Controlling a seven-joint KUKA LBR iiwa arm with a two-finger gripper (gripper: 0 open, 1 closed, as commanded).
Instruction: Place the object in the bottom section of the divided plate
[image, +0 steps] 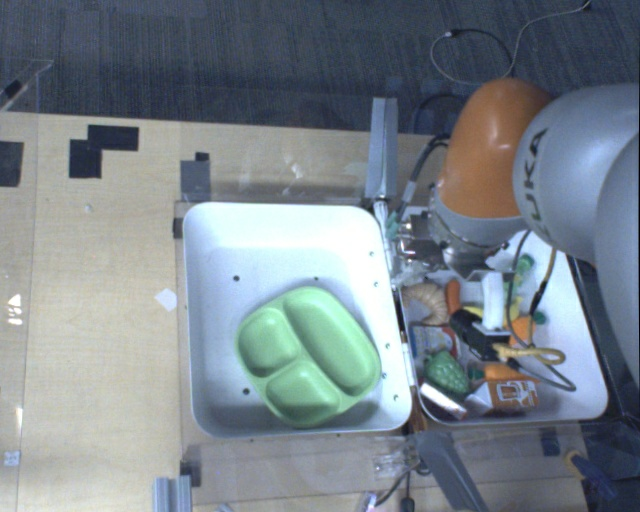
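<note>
Two shallow white bins sit side by side on your pale wooden bench (90, 330): the left bin (215, 250) holds the light-green divided plastic plate (307, 354), its three sections bare, lying toward the near right corner. You'll find the right bin (590, 385) crowded with small objects, among them a green bumpy toy (447, 373), an orange carton (508, 393) and a pale shell-like piece (428, 296). Your grey arm with its orange band (495, 150) hangs over that clutter, hiding the gripper, so I cannot tell its state.

Overhead slanted view of both bins (200, 330)
</note>
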